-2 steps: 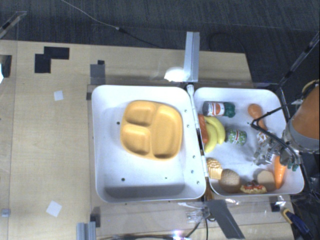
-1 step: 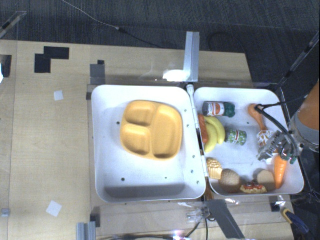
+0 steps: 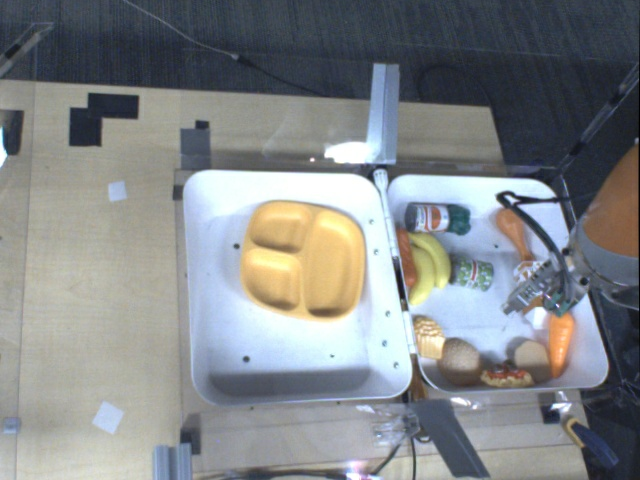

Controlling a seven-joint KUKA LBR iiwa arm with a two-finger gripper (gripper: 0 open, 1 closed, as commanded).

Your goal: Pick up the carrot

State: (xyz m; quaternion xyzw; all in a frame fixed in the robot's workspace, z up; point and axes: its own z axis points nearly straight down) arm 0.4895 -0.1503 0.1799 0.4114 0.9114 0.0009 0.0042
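Two orange carrot-shaped things lie in the right bin (image 3: 590, 368). One carrot (image 3: 560, 341) rests near the bin's right wall, pointing toward the front edge. The other carrot (image 3: 513, 234) lies further back, partly crossed by a black cable. My gripper (image 3: 534, 294) hangs over the right side of this bin, just up and left of the nearer carrot's thick end. It looks close to or touching that end, and I cannot make out any grip on it. The arm's orange band (image 3: 612, 208) shows at the right edge.
The right bin also holds bananas (image 3: 428, 263), a dark-capped bottle (image 3: 438, 217), a small jar (image 3: 470, 273), a red item (image 3: 404, 253), bread (image 3: 428, 336), a potato (image 3: 460, 354), a bun (image 3: 528, 352) and a hot dog (image 3: 504, 375). A yellow divided plate (image 3: 304, 258) sits in the left bin (image 3: 210, 348).
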